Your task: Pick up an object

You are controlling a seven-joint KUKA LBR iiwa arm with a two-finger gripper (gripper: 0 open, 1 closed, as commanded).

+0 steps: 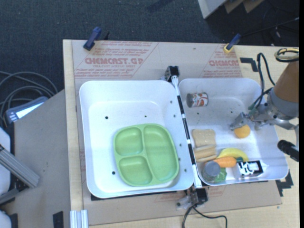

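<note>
My gripper (243,123) reaches in from the right and hangs low in the right bin (223,90), right over a small orange ball (242,131). Its fingers straddle the top of the ball, but I cannot make out whether they press on it. Other objects in that bin are a red and white can (197,99) lying on its side, two tan bread-like blocks (204,144), a yellow banana (232,153), an orange carrot (225,162), a grey-green cup (213,170) and a black and white box (250,167).
The left bin (99,99) holds a green divided plate (145,154). A black clip (172,72) sits where the bins meet at the back. Cables run along the bench's right side (262,68). The arm's orange band (289,82) is at the right edge.
</note>
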